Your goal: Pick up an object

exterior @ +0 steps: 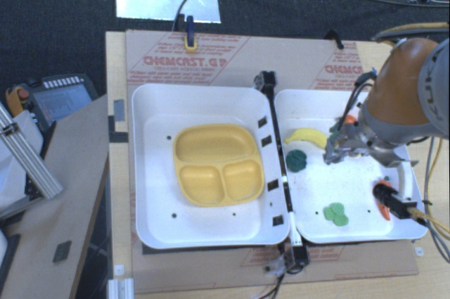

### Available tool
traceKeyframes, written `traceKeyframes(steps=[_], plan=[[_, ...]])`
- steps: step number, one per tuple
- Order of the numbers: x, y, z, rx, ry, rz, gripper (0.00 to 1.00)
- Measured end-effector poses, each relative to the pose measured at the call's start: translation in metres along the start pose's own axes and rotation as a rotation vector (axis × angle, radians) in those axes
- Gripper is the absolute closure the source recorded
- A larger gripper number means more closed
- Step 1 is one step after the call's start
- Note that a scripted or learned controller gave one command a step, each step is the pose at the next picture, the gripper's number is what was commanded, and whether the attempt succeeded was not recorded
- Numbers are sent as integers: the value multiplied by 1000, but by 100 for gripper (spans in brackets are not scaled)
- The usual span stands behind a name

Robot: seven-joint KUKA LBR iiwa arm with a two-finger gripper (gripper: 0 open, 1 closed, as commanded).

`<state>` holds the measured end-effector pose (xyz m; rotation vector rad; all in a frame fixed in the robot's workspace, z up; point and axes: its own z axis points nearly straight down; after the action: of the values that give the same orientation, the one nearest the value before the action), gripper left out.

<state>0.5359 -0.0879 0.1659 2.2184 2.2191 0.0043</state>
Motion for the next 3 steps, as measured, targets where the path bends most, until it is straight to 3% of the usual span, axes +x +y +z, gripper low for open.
traceKeyframes(steps=[2,3], plan=[[2,6,-81,-1,0,-4,100],[55,-1,-68,3,2,-6,100]])
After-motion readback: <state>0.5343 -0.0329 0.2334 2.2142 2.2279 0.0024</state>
